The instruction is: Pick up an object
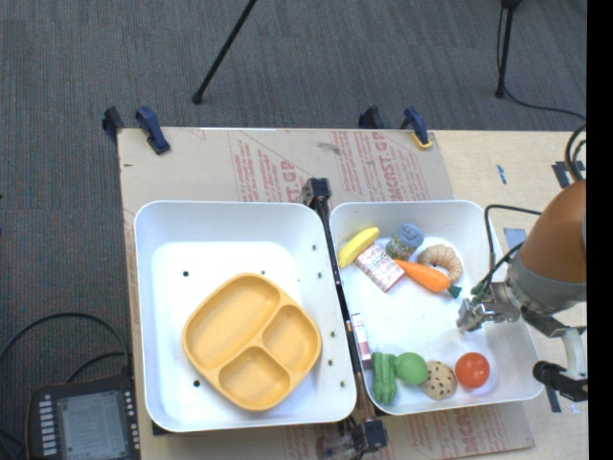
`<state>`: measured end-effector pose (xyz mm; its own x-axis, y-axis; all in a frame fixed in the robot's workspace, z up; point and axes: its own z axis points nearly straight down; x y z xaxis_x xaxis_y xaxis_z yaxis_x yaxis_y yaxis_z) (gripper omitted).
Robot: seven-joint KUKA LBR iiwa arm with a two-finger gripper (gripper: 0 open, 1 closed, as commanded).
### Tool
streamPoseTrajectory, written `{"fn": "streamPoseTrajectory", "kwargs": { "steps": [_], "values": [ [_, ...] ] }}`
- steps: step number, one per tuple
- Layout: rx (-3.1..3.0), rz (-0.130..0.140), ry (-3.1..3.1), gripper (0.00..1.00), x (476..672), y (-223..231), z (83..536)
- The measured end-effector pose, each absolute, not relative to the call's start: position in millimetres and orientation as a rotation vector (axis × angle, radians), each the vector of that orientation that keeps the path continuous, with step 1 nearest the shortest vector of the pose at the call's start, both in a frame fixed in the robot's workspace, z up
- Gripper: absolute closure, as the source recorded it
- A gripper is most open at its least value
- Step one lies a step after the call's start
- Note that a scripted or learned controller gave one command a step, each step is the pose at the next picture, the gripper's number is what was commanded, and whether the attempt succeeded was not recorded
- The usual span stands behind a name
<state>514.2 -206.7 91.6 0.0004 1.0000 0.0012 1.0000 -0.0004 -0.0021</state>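
The right bin (498, 220) holds several toy foods. A yellow banana (359, 245), a blue-grey piece (409, 239), a pink-and-white box (381, 268), an orange carrot (426, 276) and a tan pastry (443, 256) lie near its far side. Along the near wall lie a green vegetable (384, 377), a green ball (411, 368), a speckled cookie (440, 379) and a red tomato (472, 369). My gripper (472, 314) hangs over the bin's right half, just right of the carrot's leafy end and above the tomato. Nothing shows in its grasp.
The left bin (158, 228) holds a yellow divided plate (252, 340). The grey and orange arm (560, 247) covers the right bin's right wall. Clamps (151, 128) grip the bench's far edge. A cable (493, 228) loops beside the arm.
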Motion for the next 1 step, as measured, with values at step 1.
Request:
{"fn": "streamPoseTrajectory", "kwargs": {
  "steps": [1],
  "values": [
    [-2.219, 0.000, -2.219, 0.00, 514.3, -206.2, 91.6]
  ]
}}
